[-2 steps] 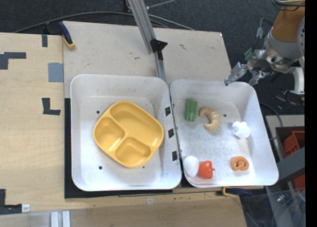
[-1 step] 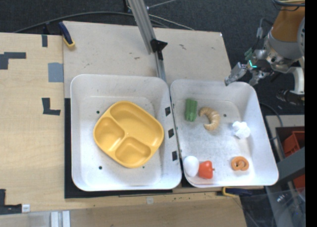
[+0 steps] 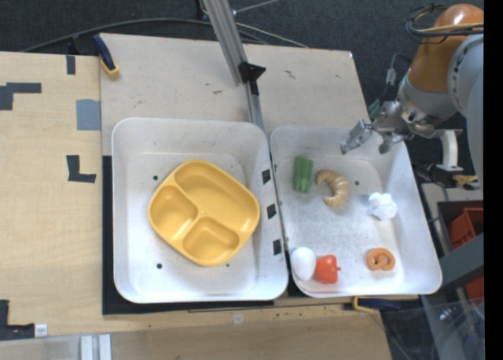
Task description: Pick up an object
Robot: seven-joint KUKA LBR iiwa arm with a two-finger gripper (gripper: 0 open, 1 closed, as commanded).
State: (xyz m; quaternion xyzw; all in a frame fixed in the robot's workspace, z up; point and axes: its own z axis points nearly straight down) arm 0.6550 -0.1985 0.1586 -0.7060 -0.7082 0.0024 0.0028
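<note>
The right bin holds several small objects: a green block, a tan croissant, a white crumpled piece, an orange ring-shaped item, a red pepper-like toy and a white egg. My gripper hovers over the far right corner of this bin, with its fingers spread apart and nothing between them. It stands to the upper right of the croissant, apart from every object.
The left bin carries a yellow compartment plate. A slanted metal pole crosses the bench behind the bins. A yellow-and-blue clamp sits at the far left corner of the board.
</note>
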